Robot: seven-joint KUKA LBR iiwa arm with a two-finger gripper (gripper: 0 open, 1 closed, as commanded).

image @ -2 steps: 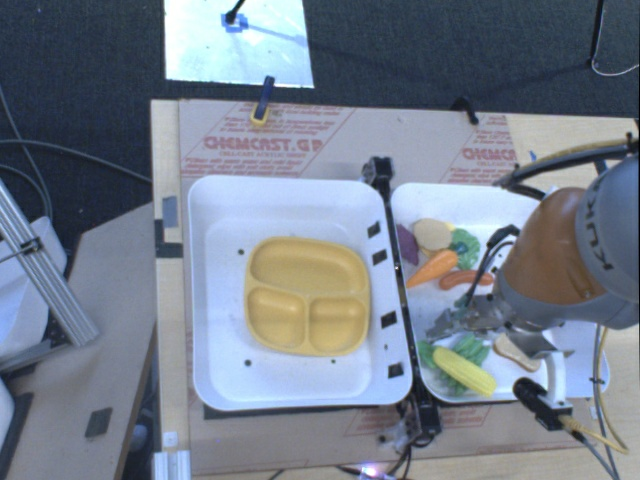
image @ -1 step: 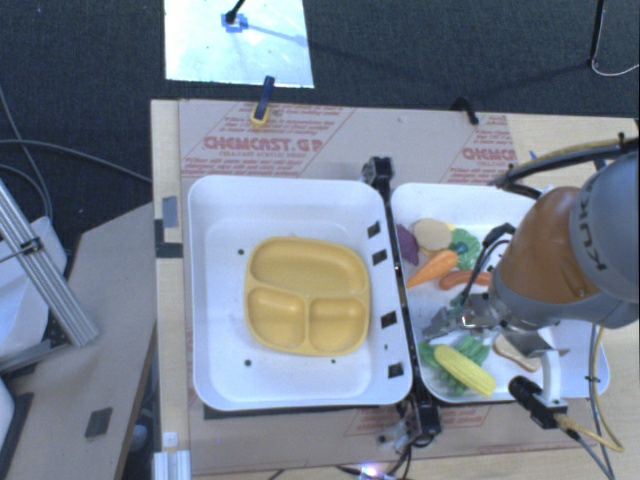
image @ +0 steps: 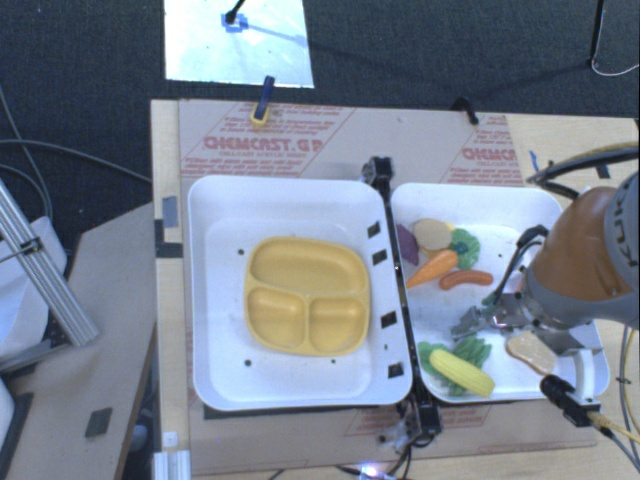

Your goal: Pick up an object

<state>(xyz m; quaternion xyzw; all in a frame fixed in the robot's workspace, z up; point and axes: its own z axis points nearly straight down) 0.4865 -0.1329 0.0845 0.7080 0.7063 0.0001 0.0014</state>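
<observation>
One tool (image: pixel 468 323) above corn cob (image: pixel 461 371)

Two bins sit side by side on the surface (image: pixel 300 133) at the middle of the frame. The left bin (image: pixel 215 268) holds a divided plate (image: pixel 305 295) at its centre. In the right bin (image: pixel 505 203), a potato (image: pixel 433 233) lies at the upper left, with broccoli (image: pixel 464 244) just to its right, a carrot (image: pixel 433 266) below it and a sausage (image: pixel 466 279) right of the carrot. Corn (image: pixel 461 371) lies at the bin's lower edge, on beans (image: pixel 472 351); bread (image: pixel 530 351) lies to their right. The hand (image: pixel 478 318) hangs between sausage and beans, the arm (image: pixel 590 258) entering from the frame's right.
</observation>
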